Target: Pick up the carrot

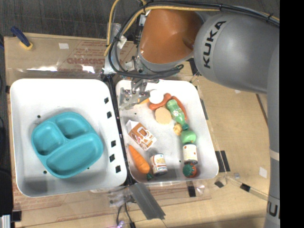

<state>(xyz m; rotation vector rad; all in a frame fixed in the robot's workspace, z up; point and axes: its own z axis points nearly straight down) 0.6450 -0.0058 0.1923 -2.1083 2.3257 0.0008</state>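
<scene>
Carrot (139, 159) low in right bin (202, 127); gripper (133, 95) near top-left corner; teal tray (66, 144) in left bin (28, 103).

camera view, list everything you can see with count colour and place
bins: 2, white, side by side on the bench
divided plate: 1, teal, in the left bin
carrot: 1, orange, front left of the right bin
small can: 1, pale with label, just right of the carrot
snack packet: 1, orange and white, middle left of the right bin
bottle: 1, orange with green label, rear of the right bin
round biscuit: 1, tan, beside the bottle
green toy: 1, green, right side of the right bin
jar: 1, brown, below the green toy
arm: 1, grey with orange band, over the right bin's rear
jaws: metal, rear left of the right bin
</scene>
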